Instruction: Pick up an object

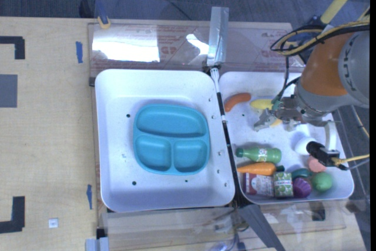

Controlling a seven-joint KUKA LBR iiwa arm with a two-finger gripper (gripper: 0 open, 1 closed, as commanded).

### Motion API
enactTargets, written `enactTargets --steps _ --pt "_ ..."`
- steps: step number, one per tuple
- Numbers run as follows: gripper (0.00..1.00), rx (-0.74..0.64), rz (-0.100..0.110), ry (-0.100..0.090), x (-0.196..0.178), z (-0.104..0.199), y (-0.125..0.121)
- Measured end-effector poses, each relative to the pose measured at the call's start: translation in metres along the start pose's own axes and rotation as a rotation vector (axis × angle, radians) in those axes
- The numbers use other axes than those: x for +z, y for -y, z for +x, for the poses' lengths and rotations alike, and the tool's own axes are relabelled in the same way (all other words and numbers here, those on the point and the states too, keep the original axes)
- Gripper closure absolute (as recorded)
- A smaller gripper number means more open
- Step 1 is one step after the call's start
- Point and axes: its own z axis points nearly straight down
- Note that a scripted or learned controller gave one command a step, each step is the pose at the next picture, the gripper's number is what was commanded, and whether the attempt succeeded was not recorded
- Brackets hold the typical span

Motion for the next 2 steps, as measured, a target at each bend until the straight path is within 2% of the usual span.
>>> enactTargets --steps 1,2 --pt "0.00 -0.030 -0.007 0.000 0.007 0.016 -0.067" --pt "0.00 -0.246 -0.009 0.003 -0.033 0.008 -0.087"
